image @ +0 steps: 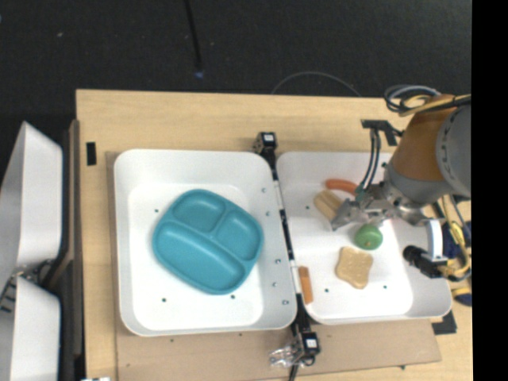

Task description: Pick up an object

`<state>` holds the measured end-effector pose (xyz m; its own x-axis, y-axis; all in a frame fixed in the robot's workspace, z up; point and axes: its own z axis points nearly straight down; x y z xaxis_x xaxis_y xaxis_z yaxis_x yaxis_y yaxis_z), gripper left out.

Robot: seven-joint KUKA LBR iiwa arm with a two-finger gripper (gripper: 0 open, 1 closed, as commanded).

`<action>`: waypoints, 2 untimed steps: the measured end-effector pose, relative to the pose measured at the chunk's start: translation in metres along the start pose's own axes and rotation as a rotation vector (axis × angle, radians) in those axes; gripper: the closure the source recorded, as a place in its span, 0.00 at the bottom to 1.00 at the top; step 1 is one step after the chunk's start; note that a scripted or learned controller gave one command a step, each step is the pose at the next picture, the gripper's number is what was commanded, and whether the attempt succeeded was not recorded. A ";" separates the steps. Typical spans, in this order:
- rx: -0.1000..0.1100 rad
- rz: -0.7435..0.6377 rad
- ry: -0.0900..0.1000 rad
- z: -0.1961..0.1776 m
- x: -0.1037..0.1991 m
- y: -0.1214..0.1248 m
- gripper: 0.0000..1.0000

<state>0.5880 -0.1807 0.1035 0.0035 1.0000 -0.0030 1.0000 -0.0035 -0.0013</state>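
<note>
My gripper [359, 215] hangs low over the right bin [397, 300], in its upper middle. Just below it, touching or nearly so, lies a green round object [368, 236]. To the gripper's left, partly under it, is a tan block [325, 205], and behind that an orange-red sausage-shaped piece [341, 185]. A tan bread slice [354, 267] rests further forward in the same bin. A small orange stick [304, 283] lies by the bin's left wall. I see nothing lifted off the bin floor.
The left bin [135, 292] holds a teal divided plate [208, 240]. The grey arm with its orange band [421, 145] enters from the right, trailing cables [444, 244] over the right bin's edge. A white box [32, 189] stands at far left.
</note>
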 end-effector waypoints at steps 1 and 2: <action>-0.007 0.002 0.001 -0.014 0.000 0.002 1.00; -0.007 0.003 0.002 -0.075 -0.009 0.005 1.00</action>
<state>0.5928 -0.1896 0.1787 0.0062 1.0000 -0.0012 1.0000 -0.0062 0.0060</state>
